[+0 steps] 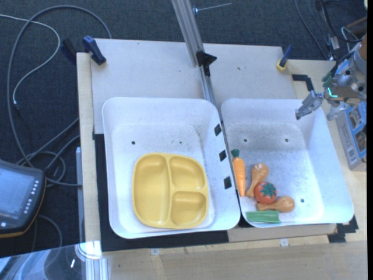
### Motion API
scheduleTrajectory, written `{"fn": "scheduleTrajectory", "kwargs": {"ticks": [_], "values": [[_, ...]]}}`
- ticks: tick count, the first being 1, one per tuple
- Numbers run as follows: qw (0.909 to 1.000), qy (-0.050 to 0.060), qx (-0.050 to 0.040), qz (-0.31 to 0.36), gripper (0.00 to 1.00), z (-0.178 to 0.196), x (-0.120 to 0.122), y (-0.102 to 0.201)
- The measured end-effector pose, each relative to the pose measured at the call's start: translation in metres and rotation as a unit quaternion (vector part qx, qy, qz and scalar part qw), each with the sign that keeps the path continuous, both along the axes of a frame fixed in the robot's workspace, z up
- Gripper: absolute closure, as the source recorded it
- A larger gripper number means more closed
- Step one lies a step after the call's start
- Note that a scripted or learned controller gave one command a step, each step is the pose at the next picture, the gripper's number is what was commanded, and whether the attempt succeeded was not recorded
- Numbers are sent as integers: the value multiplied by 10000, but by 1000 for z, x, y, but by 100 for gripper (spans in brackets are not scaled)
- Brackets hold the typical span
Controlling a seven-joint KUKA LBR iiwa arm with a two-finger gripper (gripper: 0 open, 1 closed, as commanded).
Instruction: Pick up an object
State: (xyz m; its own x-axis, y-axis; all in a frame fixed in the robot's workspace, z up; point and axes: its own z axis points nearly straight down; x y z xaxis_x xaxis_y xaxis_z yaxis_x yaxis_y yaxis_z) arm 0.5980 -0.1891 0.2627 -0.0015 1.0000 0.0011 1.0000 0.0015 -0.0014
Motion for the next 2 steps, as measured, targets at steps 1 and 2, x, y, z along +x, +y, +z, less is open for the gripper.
{"fn": "scheduleTrajectory", "kwargs": {"ticks": [1,2], "values": [[10000,31,8,-7,0,-59,-8,2],[10000,29,9,-1,0,-110,-9,13]]}}
